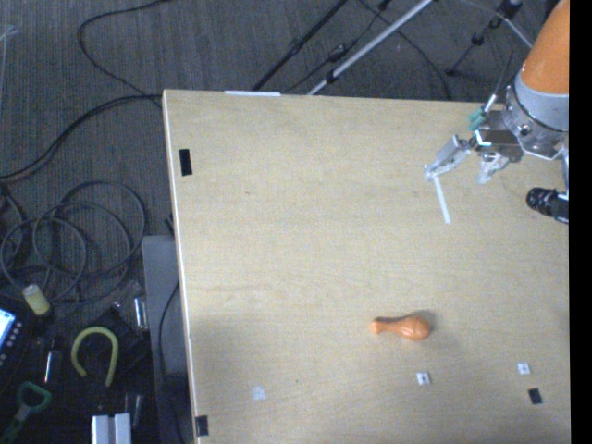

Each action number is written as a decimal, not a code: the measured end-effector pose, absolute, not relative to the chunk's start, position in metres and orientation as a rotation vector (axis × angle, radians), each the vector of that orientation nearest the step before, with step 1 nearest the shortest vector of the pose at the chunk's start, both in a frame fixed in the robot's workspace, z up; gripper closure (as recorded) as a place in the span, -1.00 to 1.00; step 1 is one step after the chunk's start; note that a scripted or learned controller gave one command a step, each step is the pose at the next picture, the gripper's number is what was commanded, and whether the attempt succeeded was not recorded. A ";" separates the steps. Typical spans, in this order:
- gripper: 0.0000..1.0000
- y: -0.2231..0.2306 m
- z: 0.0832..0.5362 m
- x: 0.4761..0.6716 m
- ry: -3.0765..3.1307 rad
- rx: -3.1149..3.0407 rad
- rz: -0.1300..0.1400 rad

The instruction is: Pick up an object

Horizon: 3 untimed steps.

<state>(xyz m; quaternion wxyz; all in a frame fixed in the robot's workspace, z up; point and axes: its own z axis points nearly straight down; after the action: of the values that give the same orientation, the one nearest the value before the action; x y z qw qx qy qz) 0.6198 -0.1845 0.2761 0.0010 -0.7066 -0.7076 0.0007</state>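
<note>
The arm (548, 54) enters at the upper right corner as a rounded orange band, smooth and glossy, with a pale grey ring beneath it. Below the ring sits a silvery metal wrist block — angular, with a small teal tab on its left side. Thin, light metal fingers (450, 158) branch from the block, one pair longer than the other. A black knob-like part (546, 202) juts out near the right edge.
</note>
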 end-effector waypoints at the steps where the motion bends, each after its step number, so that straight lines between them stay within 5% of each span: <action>1: -1.00 -0.207 0.263 0.668 -2.246 -2.198 0.006; 2: -1.00 -0.223 0.122 0.668 -2.302 -2.137 0.007; 3: -1.00 -0.222 0.084 0.669 -2.592 -1.776 0.004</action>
<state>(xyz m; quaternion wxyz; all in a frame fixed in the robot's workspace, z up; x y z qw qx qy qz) 0.6687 -0.2222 0.0842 -0.0001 -0.5652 -0.8249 0.0011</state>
